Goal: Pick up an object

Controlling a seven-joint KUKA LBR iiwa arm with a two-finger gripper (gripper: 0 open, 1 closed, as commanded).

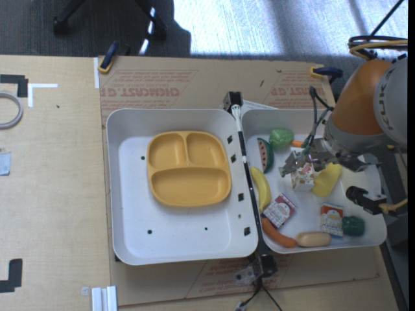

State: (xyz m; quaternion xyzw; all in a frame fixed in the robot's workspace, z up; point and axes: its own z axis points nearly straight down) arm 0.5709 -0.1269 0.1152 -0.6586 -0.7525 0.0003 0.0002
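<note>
One gripper [299,167] we see low in the right bin [369,238], fingers pinching a small carton [303,175], the arm [369,102] reaching in from the right.

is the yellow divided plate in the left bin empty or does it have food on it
Empty. All three compartments of the yellow plate show bare; the toy foods lie in the right bin.

the two bins [130,238] look like smooth white plastic with a faint sheen. the divided yellow plate [189,168] looks like matt plastic. the bench [52,206] has a pale, matt wood-like surface, with brown printed cardboard [168,83] lying under the bins. the banana [260,186] looks like glossy plastic.
</note>
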